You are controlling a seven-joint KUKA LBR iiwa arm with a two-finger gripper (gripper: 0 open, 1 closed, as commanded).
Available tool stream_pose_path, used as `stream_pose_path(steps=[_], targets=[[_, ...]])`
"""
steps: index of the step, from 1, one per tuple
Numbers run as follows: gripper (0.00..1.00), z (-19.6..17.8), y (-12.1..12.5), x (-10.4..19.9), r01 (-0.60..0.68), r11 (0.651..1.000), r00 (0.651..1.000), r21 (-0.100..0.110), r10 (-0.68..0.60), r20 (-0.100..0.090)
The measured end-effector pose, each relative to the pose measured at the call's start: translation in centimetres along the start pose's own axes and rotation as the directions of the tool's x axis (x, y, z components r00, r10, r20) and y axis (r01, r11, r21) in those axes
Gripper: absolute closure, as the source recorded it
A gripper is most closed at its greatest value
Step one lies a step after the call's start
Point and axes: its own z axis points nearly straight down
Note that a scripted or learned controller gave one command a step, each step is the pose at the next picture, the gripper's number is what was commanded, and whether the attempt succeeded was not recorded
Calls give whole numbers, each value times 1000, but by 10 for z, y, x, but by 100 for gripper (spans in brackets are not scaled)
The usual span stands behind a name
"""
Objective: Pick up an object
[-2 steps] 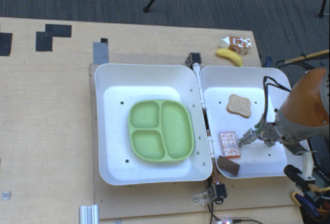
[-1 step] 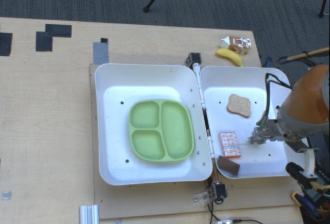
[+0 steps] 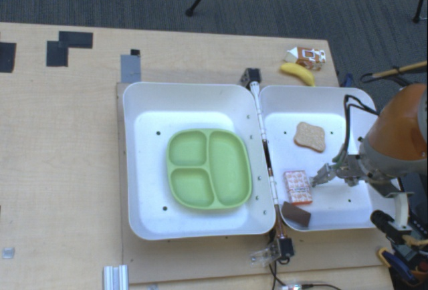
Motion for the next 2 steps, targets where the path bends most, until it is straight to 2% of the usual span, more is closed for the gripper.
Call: stream_pose_path(steps=[1, 2], targets=[[100, -11, 2, 0, 1, 1000, 1000, -3, -1, 0], [0, -10, 2, 0, 2, 1000, 1000, -3, -2, 0]])
